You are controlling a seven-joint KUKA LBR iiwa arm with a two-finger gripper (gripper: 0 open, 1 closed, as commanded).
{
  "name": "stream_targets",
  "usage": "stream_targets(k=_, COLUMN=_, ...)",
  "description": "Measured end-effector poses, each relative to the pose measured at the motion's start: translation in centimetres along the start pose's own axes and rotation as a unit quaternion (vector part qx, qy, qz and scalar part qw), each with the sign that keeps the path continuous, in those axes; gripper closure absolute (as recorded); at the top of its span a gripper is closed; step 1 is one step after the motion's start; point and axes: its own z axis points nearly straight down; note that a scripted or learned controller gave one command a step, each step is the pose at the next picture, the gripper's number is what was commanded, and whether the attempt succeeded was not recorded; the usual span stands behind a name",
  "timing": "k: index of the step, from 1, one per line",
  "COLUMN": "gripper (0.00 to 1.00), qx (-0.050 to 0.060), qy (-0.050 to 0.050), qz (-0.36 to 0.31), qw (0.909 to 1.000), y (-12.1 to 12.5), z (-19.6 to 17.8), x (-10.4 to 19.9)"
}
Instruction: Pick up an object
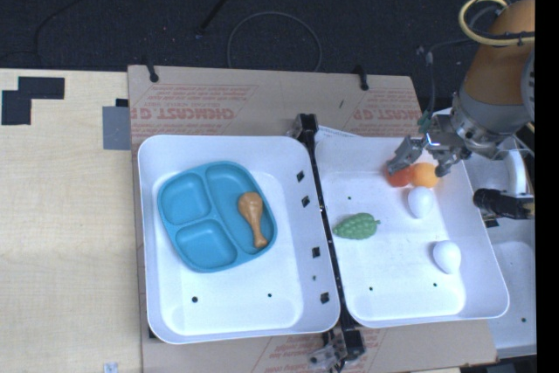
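In the right bin (489,297), at its far edge, an orange ball (424,175) and a red piece (399,177) are straddled by the open tool (425,157); both are judged light, smooth and slippery, best pinched across the middle.

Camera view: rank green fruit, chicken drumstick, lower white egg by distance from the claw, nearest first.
From the claw, at the right bin's far side:
1. Green fruit, on the right bin floor near the divider.
2. Lower white egg, toward the right bin's near right corner; somewhat farther than the fruit.
3. Chicken drumstick, on the blue tray in the left bin; clearly farthest.
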Motion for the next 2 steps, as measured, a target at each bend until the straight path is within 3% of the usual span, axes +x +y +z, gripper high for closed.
stream_targets(k=1, gripper=0.0, qx=-0.007, qy=-0.001, qz=-0.001, qw=1.0, y=0.3, z=-0.9, x=0.0)
stream_targets(k=2, gripper=0.0, qx=-0.004, qy=0.0, qz=-0.001, qw=1.0, y=-0.3, z=5.4, x=0.1)
